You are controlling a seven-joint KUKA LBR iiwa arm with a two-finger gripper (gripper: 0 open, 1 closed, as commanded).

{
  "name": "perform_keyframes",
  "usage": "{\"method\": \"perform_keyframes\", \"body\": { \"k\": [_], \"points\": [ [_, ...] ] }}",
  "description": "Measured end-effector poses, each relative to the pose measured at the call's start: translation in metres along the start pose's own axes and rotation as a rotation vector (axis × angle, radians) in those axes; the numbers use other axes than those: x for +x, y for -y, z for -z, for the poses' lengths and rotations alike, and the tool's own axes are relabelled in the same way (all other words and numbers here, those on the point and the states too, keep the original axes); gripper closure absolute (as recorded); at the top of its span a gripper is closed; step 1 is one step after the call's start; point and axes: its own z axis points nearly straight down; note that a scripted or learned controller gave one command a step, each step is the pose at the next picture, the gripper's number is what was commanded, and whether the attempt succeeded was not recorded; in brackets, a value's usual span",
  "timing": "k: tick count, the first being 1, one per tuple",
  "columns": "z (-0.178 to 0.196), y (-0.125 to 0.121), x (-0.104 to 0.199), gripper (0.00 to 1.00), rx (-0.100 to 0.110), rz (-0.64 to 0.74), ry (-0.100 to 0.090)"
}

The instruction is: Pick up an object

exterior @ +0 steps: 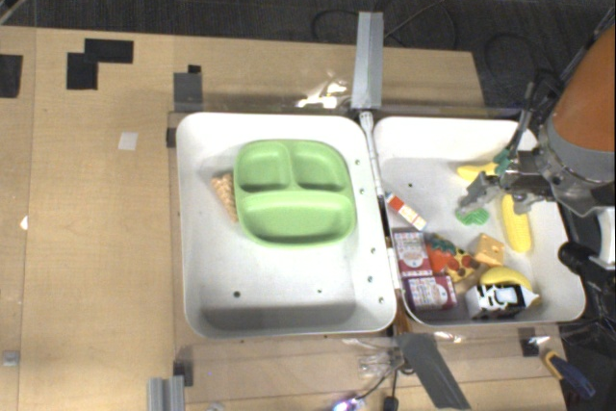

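Note:
My gripper (pixel 497 197) hangs over the right bin (pixel 423 144), near its right side, with its two grey fingers spread apart and nothing visibly between them. Just below its left finger lies a small green piece (pixel 472 218). A yellow piece (pixel 474 173) lies just above it. A yellow banana-like toy (pixel 518 232) lies under the right finger. Lower in the same bin sit a maroon carton (pixel 417 269), a red-and-white stick (pixel 405 212), red and orange toys (pixel 443 255), an orange wedge (pixel 489 250) and a yellow-and-black toy (pixel 500 292).
The left bin (pixel 207 284) holds a green divided plate (pixel 294 191) with a tan waffle-like piece (pixel 224 195) at its left edge. A grey post (pixel 369 58) stands behind the wall between the bins. The arm's orange band (pixel 589 106) rises at the right.

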Motion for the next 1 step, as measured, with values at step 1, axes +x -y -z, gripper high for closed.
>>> {"method": "perform_keyframes", "body": {
  "k": [1],
  "points": [
    [-0.0267, -0.0316, -0.0467, 0.00, 0.000, -0.065, 0.001]
  ]
}}
